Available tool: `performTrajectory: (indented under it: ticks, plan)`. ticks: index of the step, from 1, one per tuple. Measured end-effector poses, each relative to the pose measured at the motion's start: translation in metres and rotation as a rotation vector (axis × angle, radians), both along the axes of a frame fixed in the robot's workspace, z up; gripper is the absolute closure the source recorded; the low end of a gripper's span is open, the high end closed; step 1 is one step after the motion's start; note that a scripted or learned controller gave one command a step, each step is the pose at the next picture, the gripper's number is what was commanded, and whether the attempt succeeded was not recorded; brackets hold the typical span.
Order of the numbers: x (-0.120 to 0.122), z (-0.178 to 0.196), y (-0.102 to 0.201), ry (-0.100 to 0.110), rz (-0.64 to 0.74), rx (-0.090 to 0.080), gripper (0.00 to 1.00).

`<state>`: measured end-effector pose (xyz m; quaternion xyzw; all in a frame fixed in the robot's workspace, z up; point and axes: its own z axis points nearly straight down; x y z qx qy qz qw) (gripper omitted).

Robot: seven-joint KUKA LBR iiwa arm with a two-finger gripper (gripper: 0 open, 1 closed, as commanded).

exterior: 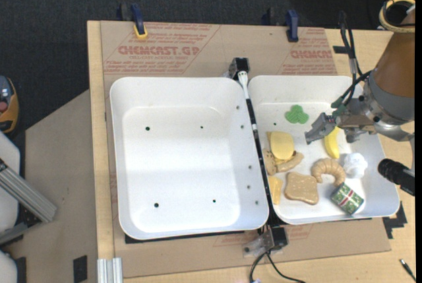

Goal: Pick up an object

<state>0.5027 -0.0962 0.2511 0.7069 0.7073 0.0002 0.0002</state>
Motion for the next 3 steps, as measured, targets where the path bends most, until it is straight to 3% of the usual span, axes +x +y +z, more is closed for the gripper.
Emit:
performTrajectory:
  ticks: [1, 2, 3]
  plan:
    - [0.034, -0.07, 0.072, 0.005, 0.006, 0.003, 0.0]
    - [0.019, -0.1, -0.031, 0.007, -0.011, -0.003, 0.0]
    - [0.055, -0.166, -0.015, -0.001, 0.001, 0.003, 0.0]
